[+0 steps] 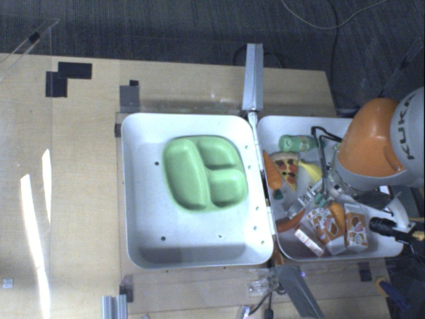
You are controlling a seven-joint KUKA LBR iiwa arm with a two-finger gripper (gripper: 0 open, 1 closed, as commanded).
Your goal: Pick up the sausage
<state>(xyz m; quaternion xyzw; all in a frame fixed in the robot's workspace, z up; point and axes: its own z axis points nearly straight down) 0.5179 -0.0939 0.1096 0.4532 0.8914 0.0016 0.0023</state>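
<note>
Lying at the near-left of the right bin point(398, 248), the sausage point(291, 222) runs slantwise, its long axis rising toward the right. The gripper point(317, 195) hangs just right and farther back; whether it is clenched cannot be told.

The desk point(80, 198) looks like pale wood with a smooth, faintly shiny finish that catches streaks of light on the left. Both bins, the left bin point(143, 244) and the right bin point(392, 250), look like smooth white plastic with a soft sheen. The green tray point(202, 171) in the left bin is matt plastic. The arm's orange band point(372, 141) is glossy. The far floor point(166, 18) looks like rough dark carpet.
</note>
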